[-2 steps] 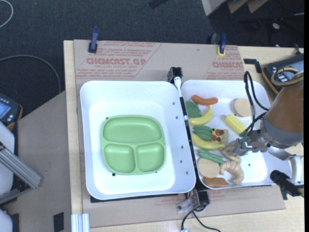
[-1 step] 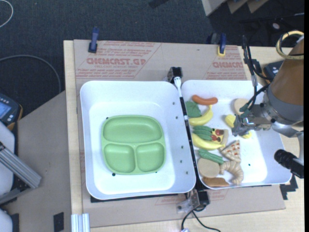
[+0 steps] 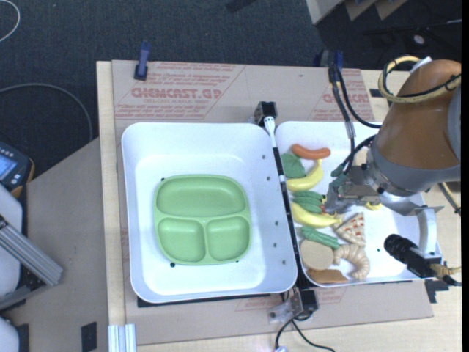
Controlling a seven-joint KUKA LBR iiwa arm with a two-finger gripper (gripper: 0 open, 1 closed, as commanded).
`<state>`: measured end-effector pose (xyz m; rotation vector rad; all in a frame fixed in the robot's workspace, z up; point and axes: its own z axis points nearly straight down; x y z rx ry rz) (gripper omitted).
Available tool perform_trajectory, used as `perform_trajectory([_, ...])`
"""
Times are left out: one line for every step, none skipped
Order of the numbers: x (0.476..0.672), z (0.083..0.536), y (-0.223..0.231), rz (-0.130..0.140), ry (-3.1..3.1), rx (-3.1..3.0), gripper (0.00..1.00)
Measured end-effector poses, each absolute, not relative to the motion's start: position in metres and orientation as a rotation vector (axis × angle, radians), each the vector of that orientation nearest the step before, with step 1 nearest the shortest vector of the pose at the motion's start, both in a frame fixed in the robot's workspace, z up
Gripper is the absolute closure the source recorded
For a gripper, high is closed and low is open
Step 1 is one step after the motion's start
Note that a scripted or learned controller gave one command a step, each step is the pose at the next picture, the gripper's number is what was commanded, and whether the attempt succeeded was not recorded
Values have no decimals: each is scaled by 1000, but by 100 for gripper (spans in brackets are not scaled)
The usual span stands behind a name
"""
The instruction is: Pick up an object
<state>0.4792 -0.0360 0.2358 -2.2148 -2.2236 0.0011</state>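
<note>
My gripper (image 3: 338, 201) is down in the right bin (image 3: 388, 266), among a pile of toy food. It sits just above a yellow banana (image 3: 314, 215) and beside a green vegetable piece (image 3: 308, 199). Around it lie a second banana (image 3: 308, 179), a red sausage (image 3: 311, 152), a green leaf (image 3: 292, 166), a pizza slice (image 3: 353, 228), a green pea pod (image 3: 319, 236), a tan croissant-like piece (image 3: 356, 259) and a round bread slice (image 3: 316, 253). The arm's orange band hides the bin's right part.
The left bin (image 3: 139, 196) holds a green three-compartment plate (image 3: 203, 218). A black divider strip (image 3: 280, 171) runs between the two bins. Both bins rest on a cardboard sheet (image 3: 183, 90).
</note>
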Motion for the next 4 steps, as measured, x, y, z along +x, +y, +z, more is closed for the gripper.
perform_trajectory([478,181,11,5,-2221,-2212,100])
perform_trajectory([479,216,61,-6,-2229,-2215,100])
perform_trajectory([480,468,50,-25,-2233,-2227,100])
perform_trajectory([479,427,99,5,-2224,-2214,100])
